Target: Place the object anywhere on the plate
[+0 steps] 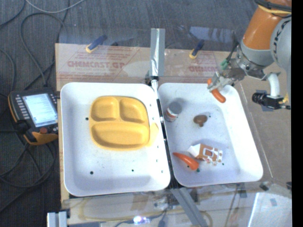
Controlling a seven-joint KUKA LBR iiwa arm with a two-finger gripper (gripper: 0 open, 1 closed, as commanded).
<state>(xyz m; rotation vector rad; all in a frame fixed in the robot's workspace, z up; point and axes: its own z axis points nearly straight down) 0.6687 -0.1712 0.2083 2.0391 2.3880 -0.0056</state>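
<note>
Nearest you, along the right bin's [253, 160] front wall, lie a tapered orange carrot [186, 160] and, touching it, a white-and-orange carton [207, 152] on its side. Looking from the left, the left bin [75, 174] holds the yellow plate [120, 122], a smooth moulded tray with three compartments and rounded corners, with bare white floor all around it. In the right bin you see a small grey-lidded cup [173, 109] against the dividing wall and a brown rounded lump [200, 120] mid-floor. At the far right corner the gripper [218, 86] is closed on a small orange sausage-shaped object [218, 96], lifted over the bin's back rim.
</note>
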